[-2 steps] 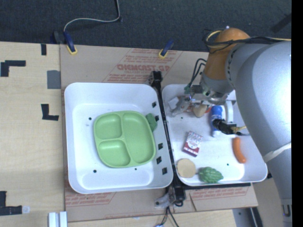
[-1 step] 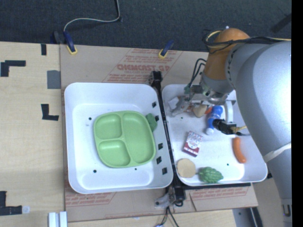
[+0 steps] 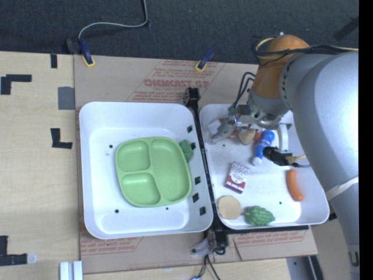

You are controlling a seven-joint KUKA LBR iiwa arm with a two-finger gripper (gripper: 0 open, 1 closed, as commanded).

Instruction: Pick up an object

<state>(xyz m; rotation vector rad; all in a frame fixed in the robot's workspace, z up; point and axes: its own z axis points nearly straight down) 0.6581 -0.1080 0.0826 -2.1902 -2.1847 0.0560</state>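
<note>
A grey arm with an orange band reaches from the right over the right-hand shallow white bin (image 3: 315, 212). Its metal gripper (image 3: 224, 127) hangs low at that bin's upper left corner; whether it is spread or closed cannot be told, and nothing shows pinched in it. Just to its right, partly under the wrist, lies a small tan rounded object (image 3: 247, 136), and beside that a blue and white bottle (image 3: 262, 144), long axis tilted down-left. Farther toward the near edge lie a red and white packet (image 3: 237, 177), an orange carrot-shaped toy (image 3: 294, 185), a tan disc (image 3: 229, 206) and a green leafy toy (image 3: 259, 216). The left bin (image 3: 93, 156) holds a green divided plate (image 3: 152, 171).
</note>
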